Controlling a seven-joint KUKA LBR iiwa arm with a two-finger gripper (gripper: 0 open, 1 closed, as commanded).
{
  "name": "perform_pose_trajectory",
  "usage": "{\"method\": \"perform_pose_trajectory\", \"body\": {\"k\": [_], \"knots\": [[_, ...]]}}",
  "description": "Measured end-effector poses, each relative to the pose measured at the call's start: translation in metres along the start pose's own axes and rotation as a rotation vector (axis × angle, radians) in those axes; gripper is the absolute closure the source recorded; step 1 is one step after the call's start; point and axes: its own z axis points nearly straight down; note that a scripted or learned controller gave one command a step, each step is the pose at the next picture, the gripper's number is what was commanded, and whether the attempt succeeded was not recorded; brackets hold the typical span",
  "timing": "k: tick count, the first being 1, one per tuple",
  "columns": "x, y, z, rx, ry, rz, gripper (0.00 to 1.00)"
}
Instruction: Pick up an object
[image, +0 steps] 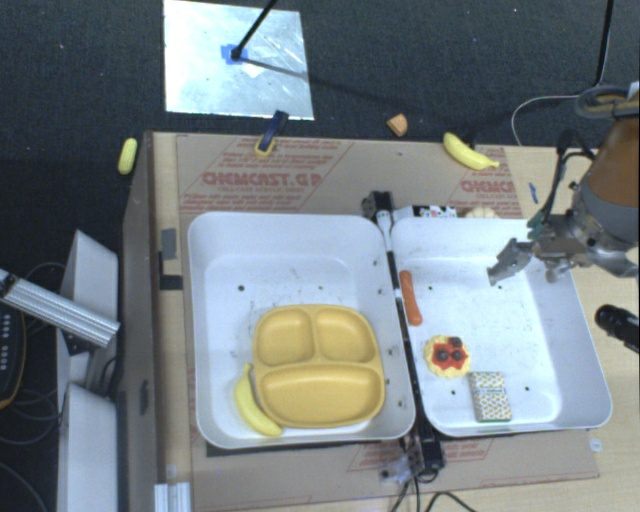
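The right bin (575, 340) holds three small things. An orange carrot-like stick (409, 298) lies along its left wall. A yellow round toy with red and dark spots (447, 355) sits near the middle front, and a small checkered block (489, 395) lies just to its right near the front. My gripper (515, 262) hangs over the back right part of this bin, apart from all three things. The grey arm reaches in from the right. Nothing shows in the gripper.
The left bin (215, 300) holds a yellow divided plate (318, 362) with a banana (253, 405) at its front left. Outside the bins, another banana (467, 151), a small orange piece (398, 124) and a yellow item (127, 155) lie at the back.
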Motion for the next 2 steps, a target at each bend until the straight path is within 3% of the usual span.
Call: {"method": "perform_pose_trajectory", "body": {"k": [1,2], "knots": [[-0.003,-0.041,0.161,0.002,0.001,0.002,0.00],[0.029,-0.054,0.175,-0.025,-0.011,0.008,0.00]]}}
